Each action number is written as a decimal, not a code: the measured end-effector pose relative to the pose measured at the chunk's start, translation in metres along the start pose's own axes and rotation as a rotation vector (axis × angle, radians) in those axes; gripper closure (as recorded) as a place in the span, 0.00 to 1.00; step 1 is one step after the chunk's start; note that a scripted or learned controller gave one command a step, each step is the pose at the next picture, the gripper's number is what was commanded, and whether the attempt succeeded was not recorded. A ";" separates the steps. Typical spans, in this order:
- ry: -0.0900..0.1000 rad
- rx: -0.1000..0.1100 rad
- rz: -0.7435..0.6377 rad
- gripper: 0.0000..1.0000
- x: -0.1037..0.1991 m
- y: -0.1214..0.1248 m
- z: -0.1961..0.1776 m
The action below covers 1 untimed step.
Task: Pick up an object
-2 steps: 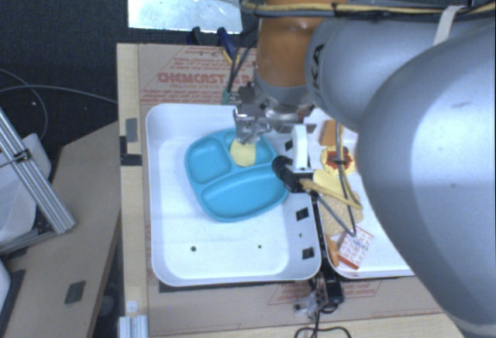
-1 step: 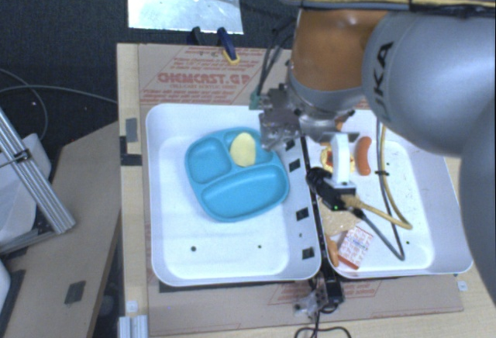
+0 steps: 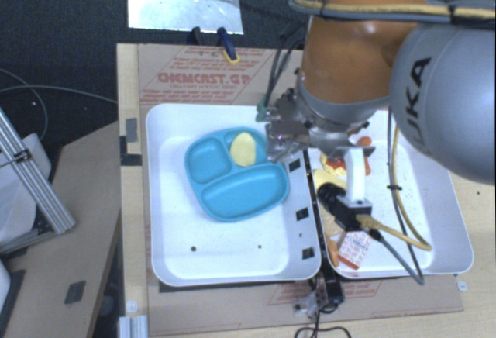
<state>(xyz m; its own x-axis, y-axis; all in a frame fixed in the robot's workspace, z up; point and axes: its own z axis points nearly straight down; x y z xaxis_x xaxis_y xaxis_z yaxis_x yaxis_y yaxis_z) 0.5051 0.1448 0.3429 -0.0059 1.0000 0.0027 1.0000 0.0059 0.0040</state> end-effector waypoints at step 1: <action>-0.005 0.011 0.000 1.00 0.030 0.047 0.113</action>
<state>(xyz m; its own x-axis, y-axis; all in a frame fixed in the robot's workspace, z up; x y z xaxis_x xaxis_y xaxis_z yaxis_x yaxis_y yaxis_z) 0.5529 0.1754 0.2305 -0.0064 1.0000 -0.0020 1.0000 0.0063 -0.0067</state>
